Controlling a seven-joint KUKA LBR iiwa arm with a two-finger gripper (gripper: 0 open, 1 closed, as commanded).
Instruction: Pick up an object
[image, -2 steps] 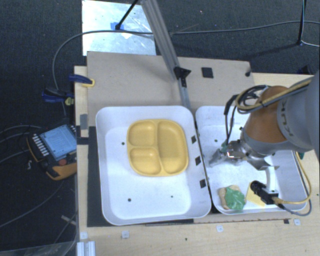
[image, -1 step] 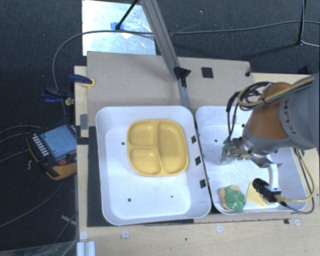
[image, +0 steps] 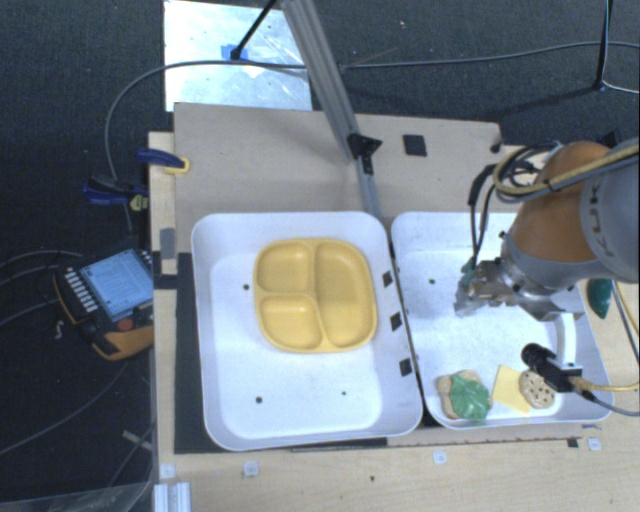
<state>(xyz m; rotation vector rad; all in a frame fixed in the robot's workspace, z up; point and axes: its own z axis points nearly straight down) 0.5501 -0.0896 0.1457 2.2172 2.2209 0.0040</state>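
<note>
Bench with two white bins; left bin (image: 230, 400) holds yellow divided plate (image: 315, 295). Gripper (image: 478, 292) low over right bin (image: 430, 270) centre, grip state unclear. Toy food (image: 495, 392) clustered at 6 o'clock corner, apart from gripper, likely next target

We see a tan table (image: 270, 150) carrying two shallow white bins side by side, their inner rims touching near the middle. The left bin (image: 230, 400) lies square on the board, with a dark strip (image: 183, 350) running along its left edge. The right bin (image: 430, 250) sits just beside it, reaching the table's right side. On the bare board behind the bins lies a small black square (image: 415, 145), near the far edge.
</note>
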